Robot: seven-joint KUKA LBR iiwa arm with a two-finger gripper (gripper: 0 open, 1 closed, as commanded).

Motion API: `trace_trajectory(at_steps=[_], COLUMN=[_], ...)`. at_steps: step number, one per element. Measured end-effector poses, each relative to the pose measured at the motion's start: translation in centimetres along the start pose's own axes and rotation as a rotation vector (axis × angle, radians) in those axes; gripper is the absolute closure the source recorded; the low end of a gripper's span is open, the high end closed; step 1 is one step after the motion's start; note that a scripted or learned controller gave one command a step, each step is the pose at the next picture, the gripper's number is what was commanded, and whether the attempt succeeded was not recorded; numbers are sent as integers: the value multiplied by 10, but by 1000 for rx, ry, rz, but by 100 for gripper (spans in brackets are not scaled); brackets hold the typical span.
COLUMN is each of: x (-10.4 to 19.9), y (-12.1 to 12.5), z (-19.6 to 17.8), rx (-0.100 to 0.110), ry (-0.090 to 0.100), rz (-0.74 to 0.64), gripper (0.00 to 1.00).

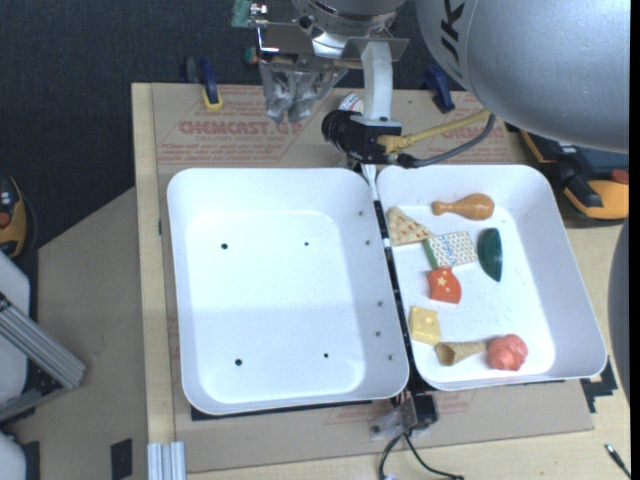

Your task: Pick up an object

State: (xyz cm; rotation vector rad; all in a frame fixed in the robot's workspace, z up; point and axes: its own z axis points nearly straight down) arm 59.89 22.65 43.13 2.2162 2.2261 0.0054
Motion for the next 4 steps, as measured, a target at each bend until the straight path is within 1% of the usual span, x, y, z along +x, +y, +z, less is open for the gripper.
trace_trajectory(at_steps=[1, 2, 3, 4], x=[-3, -2, -3, -2], y=[46, 17, 66, 7], z=[-75, -6, -110, -27], rx=[-9, 12, -13, 13], ry=[0, -5, 1, -4], rz=[4, 5, 4, 3], gripper=[100, 100, 100, 100])
